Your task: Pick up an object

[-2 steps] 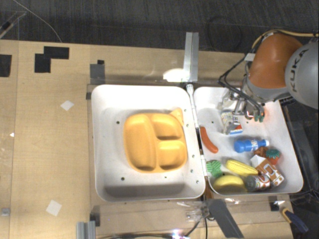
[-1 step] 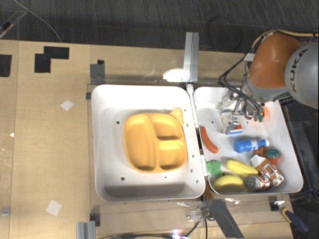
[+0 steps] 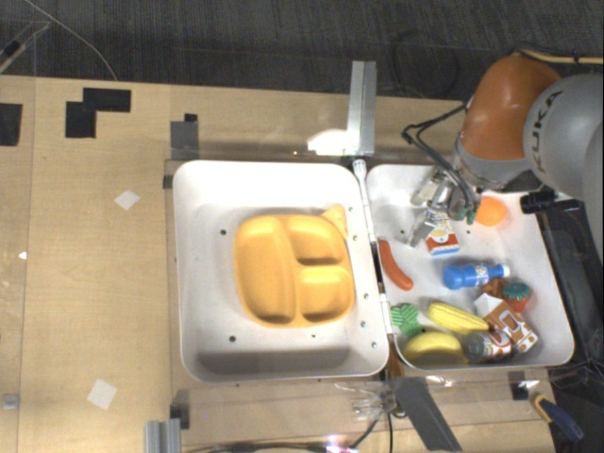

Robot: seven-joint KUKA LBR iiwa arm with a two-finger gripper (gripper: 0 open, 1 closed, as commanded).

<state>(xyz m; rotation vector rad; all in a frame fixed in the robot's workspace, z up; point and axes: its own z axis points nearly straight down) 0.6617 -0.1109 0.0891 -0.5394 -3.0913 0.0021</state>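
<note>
- While my arm reaches in from the right, my pincer point(image 3: 436, 206) hangs over the far part of the right bin point(image 3: 557, 295), just above a small red-and-white carton point(image 3: 442, 243).
- Fingers point down toward the carton; whether they are spread or closed I cannot tell, and nothing is visibly between them.
- Carton looks the likeliest target: it stands nearest the pincer, apart from the crowded near end, with bare floor around it.
- Its long axis is hard to judge; it seems to stand roughly upright, tilted slightly.
- Orange ball point(image 3: 491, 212) lies just beside, to the right.
- Red sausage point(image 3: 395, 264) lies at the bin's left wall, slanting from far-left to near-right.
- Blue bottle point(image 3: 475, 275) lies on its side, long axis running left-right, cap end to the right.
- Left bin point(image 3: 203, 253) holds a yellow divided tray point(image 3: 293, 267), well apart.
</note>
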